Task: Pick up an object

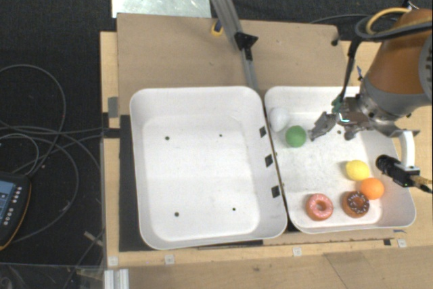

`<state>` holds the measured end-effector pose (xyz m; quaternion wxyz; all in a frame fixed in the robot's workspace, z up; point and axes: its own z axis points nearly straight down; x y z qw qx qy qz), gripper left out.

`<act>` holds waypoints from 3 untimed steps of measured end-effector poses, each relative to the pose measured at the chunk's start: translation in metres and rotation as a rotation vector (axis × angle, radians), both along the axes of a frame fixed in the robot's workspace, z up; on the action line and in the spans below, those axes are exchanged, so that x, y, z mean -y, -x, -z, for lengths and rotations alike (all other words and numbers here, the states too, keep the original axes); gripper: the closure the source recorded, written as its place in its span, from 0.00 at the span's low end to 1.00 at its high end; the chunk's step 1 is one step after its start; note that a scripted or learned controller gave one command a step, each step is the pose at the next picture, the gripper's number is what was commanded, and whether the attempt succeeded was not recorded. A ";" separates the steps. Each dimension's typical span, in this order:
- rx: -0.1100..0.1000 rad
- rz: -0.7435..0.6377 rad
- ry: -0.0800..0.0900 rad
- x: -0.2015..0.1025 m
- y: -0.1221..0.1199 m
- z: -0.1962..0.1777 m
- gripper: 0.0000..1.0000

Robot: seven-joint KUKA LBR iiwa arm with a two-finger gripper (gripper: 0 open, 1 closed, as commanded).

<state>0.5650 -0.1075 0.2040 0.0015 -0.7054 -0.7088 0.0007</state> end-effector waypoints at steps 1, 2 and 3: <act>0.004 0.002 0.001 0.000 -0.001 -0.002 0.00; -0.001 0.005 0.001 0.009 -0.002 0.055 0.00; 0.000 0.004 0.000 0.009 -0.001 0.107 0.00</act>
